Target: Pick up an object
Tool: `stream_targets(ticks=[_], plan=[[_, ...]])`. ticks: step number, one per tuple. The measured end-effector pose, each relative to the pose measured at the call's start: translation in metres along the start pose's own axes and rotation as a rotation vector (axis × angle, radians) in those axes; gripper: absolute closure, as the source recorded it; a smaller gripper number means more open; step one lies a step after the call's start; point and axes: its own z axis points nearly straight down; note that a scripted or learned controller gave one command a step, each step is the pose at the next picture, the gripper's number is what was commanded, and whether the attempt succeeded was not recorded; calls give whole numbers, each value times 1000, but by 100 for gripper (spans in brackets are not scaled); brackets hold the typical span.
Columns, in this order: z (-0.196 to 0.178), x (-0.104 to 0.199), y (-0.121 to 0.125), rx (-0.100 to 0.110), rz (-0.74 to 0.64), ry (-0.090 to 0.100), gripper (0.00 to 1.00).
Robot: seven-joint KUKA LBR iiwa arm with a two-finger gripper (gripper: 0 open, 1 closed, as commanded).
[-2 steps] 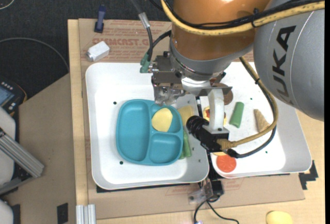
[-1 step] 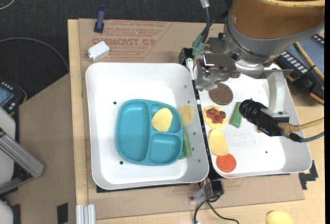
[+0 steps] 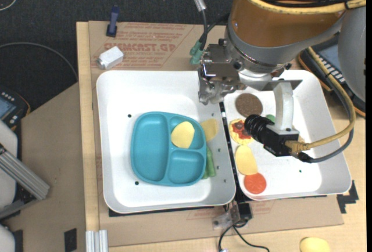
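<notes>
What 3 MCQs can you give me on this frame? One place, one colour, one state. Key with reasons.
1. Where does the blue divided tray lie?
A. In the left bin
B. In the right bin
C. On the cardboard outside the bins

2. What colour is the flat round piece at the near edge of the right bin?
A. Green
B. Red-orange
C. Blue

3. How does the pale yellow piece stand to the tray?
A. Lying on the bin floor apart from it
B. Resting in one of its compartments
C. Hidden under it

Key:
1 A: the tray sits on the left bin floor, left of the divider.
2 B: it is a red-orange disc beside the other food pieces.
3 B: it lies inside the tray's upper right compartment.
</notes>
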Motion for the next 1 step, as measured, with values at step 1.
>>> stream_targets(ticks=[1], plan=[[66,17,-1,10,2,-3,100]])
